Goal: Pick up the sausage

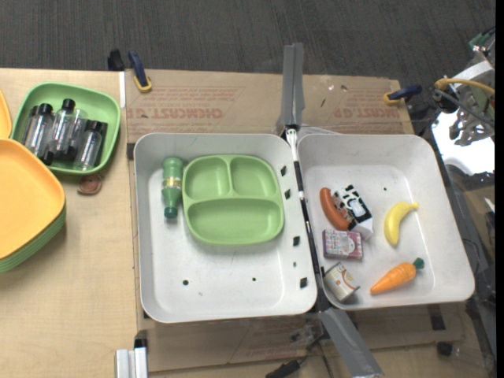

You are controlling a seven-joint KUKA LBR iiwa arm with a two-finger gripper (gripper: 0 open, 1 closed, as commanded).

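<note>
Nearest the bottom of the frame, in the right bin (441,172), lie a small carton (342,282) and a carrot (396,276). Just above them sit a pink packet (343,245) and a banana (397,220). The sausage (333,209) lies at the bin's left side, touching a black-and-white toy (351,203). The left bin (220,290) holds a green divided plate (233,198) and a green bottle (172,185). I cannot tell the gripper's state.
</note>
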